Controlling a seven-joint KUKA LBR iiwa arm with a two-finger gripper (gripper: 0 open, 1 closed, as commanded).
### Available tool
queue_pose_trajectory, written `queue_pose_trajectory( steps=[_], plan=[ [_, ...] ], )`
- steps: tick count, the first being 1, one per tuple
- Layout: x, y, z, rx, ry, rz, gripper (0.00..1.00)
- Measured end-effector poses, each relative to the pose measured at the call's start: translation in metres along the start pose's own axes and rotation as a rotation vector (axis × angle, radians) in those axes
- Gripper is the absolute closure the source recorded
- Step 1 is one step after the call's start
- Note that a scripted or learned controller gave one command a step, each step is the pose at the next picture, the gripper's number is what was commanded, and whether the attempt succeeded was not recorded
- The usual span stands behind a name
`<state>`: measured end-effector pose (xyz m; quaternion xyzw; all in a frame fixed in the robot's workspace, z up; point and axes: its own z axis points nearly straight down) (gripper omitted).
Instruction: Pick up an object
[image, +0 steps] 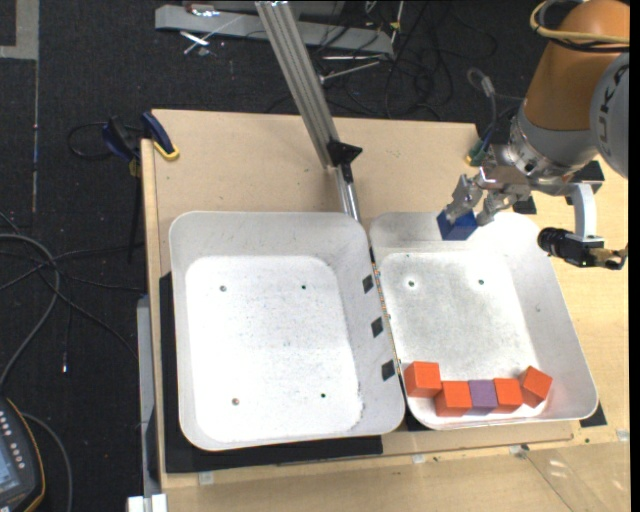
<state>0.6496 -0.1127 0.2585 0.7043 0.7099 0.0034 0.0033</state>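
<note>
Orange blocks (455, 390) below; tool (470, 212) grips small blue block (456, 226).

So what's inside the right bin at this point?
The right bin holds four orange blocks and a purple block along its near wall. The claw holds a blue block above its far edge.

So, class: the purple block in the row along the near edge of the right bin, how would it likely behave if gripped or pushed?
The purple block looks like a rigid, flat-faced cube, so it should probably slide, not roll. Orange blocks flank it closely on both sides, so fingers may struggle to get around it. A push would likely shift its neighbours too.
</note>
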Motion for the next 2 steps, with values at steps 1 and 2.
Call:
queue_pose_trajectory(
  steps=[1,2],
  plan=[
    [0.087,0.010,0.057,0.014,0.001,-0.001,1.00],
    [0.052,0.031,0.054,0.007,-0.002,0.011,1.00]
  ],
)
